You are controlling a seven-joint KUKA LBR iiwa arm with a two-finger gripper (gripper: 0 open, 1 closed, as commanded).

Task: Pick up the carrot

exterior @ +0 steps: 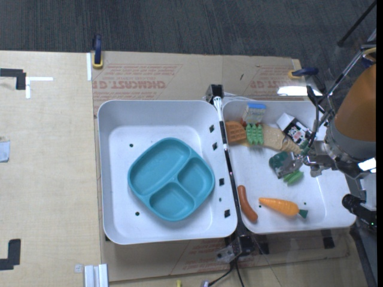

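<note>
The carrot [279, 206] lies on its side at the front of the right bin [326, 211], its green tip pointing right, with a red sausage [247, 203] just beside it to the left. The hand [302, 159] hangs above the bin's middle, over a dark green toy [281, 161] and well apart from the carrot; whether it is clenched or released I cannot tell. A teal divided plate [172, 179] sits in the left bin [114, 160] on the counter [48, 178].

Arm [359, 109] cut by right edge.
</note>
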